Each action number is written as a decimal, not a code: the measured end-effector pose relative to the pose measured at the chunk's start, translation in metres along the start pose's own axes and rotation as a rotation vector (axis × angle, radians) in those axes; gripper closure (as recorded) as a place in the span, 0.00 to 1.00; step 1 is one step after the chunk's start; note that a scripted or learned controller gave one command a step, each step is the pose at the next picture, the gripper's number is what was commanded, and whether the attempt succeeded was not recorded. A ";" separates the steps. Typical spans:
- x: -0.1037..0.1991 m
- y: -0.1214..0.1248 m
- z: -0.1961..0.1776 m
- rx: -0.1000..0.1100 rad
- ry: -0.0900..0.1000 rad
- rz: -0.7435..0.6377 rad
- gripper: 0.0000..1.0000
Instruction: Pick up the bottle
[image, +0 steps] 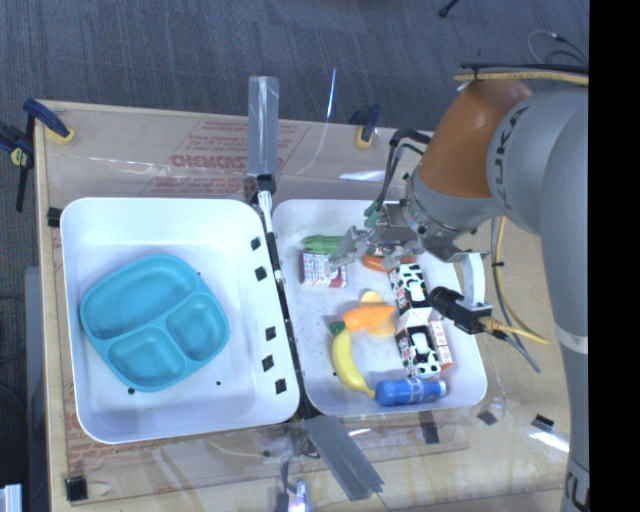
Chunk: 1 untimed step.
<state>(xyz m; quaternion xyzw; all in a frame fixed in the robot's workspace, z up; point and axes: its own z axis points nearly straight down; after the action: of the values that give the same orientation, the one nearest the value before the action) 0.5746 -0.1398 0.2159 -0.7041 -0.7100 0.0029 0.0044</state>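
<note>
Blue plastic leads from the left: a sectioned plate (152, 320) lies in the left bin (90, 225), well apart from my work. In the right bin (320, 400), a small red-and-white carton (318, 268) sits beside a green item (322, 243), with a banana (347, 362) and an orange carrot-like toy (368, 318) nearer the front. Two cow-print cartons (415, 318) run end to end down the bin's right half. The bottle (410, 390), blue with a white cap end, lies on its side at the bin's front edge, its long axis running left to right, one end touching the banana's tip. My gripper (375, 240) hangs over the bin's back half, near the green item; whether it is apart or together I cannot tell. The bottle lies toward the front of the bin from my tool, past the carrot and cartons, so I judge the coming move calls for travel forward and a grasp across the bottle's short width.
</note>
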 end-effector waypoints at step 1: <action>0.100 -0.051 0.029 0.000 -0.002 0.033 0.00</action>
<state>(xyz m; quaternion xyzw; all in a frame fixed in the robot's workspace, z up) 0.5224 -0.0400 0.1874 -0.7159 -0.6982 0.0037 0.0039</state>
